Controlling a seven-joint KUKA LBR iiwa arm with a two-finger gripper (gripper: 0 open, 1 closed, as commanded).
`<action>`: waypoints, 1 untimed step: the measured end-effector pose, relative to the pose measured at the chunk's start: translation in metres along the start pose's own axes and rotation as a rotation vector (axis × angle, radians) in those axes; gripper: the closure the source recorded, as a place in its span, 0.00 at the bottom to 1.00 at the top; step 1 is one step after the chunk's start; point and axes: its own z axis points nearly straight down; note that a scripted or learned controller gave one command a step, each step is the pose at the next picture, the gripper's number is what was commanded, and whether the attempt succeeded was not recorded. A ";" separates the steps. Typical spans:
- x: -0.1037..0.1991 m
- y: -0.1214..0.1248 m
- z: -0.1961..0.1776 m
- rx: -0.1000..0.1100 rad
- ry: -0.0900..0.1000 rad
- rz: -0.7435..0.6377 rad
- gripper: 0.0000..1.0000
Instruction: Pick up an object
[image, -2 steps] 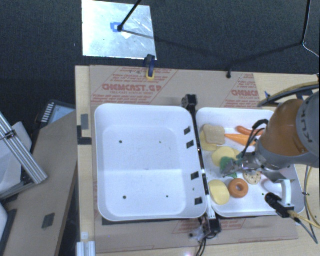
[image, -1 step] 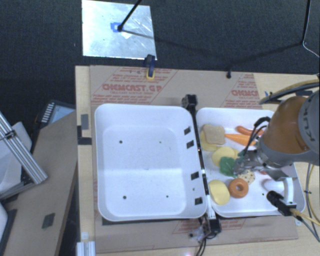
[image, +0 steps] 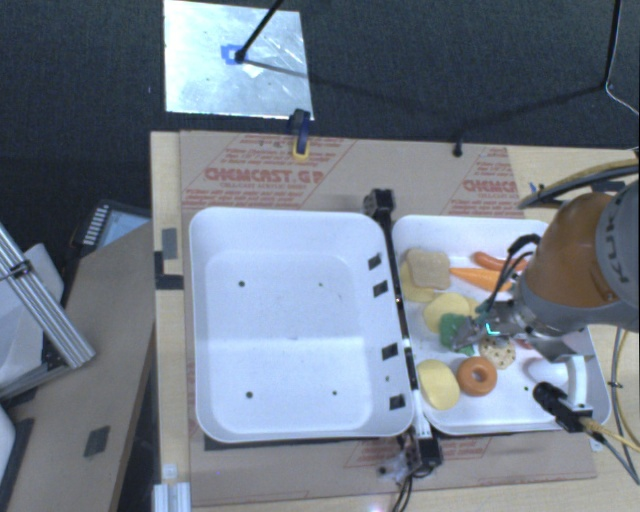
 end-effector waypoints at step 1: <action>0.024 -0.013 0.013 0.005 0.001 -0.003 0.00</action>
